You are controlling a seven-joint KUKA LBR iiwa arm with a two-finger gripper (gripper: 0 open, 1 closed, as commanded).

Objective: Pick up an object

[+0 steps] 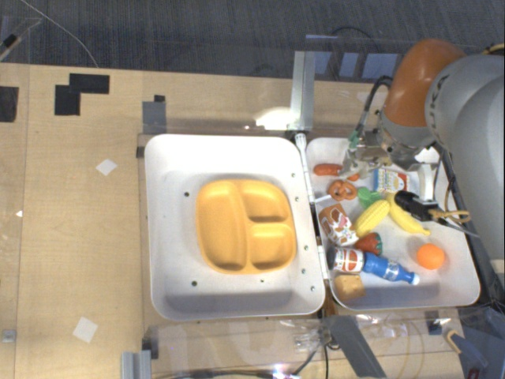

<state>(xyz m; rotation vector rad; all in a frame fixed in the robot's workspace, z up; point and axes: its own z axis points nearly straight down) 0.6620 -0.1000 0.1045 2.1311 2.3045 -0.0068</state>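
The right bin (472, 287) holds several toy foods. A red sausage (326, 168) and a brown pretzel (342, 189) lie at its far left. Nearer the middle are a corn cob (372, 215), a banana (410, 220) and a white carton (389, 181). Toward the front lie a blue bottle (379, 268), a red strawberry-like piece (370, 243), a printed can (337, 224), an orange ball (430, 257) and a bread piece (350, 287). My gripper (359, 161) hangs low over the bin's back part, between the sausage and the carton, just behind the pretzel.
The left bin (170, 290) holds a yellow divided plate (243, 223). A metal post (304, 85) stands behind the seam between the bins. The grey arm with its orange band (418, 77) covers the right bin's back right corner.
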